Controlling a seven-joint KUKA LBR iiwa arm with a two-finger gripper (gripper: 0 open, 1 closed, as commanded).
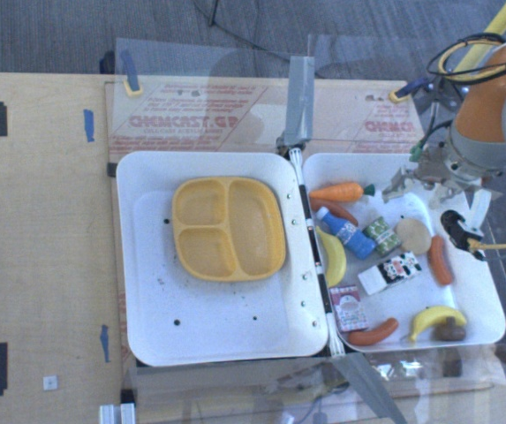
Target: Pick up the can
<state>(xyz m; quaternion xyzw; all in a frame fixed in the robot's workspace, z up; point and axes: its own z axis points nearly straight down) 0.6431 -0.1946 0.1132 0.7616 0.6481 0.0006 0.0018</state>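
The can (381, 235) is small and green, lying tilted in the middle of the right bin (491, 300). A blue bottle (345, 230) lies just left of it and a round tan piece (413, 234) just right of it. My gripper (414, 181) hangs over the bin's back right part, above and to the right of the can and apart from it. Nothing shows in its grasp. The grey arm with its orange band (485, 113) reaches in from the upper right.
The right bin also holds a carrot (336, 191), two bananas (333, 256) (433, 319), two sausages (441, 261) (373, 332), a cow-patterned box (390, 271) and a red carton (348, 308). A yellow divided plate (228, 228) sits in the left bin (147, 325). Cables (464, 51) loop by the arm.
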